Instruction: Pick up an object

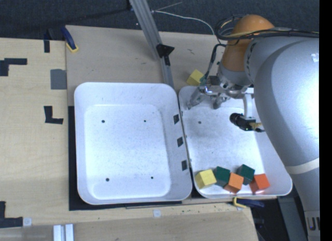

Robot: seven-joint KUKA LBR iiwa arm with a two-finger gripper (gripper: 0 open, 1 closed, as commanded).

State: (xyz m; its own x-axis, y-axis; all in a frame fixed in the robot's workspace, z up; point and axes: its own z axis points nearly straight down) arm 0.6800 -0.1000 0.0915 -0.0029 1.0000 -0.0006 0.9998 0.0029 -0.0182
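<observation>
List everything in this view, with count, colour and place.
bins: two, white, side by side on the bench.
blocks: five at the right bin's near edge: yellow, two green, orange, red-orange.
yellow block: one, on the bench beyond the right bin's far rim.
metal bar: one, grey, slanting over the bench toward the bins' far edge.
clips: blue and yellow, one at the bench's far left corner, one at the right bin's near edge.
arm: one, grey with orange band, from the right.
gripper: over the right bin's far end.

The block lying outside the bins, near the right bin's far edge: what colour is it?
Yellow. The block shows best in the camera view, on the bench beside the hand.
</observation>
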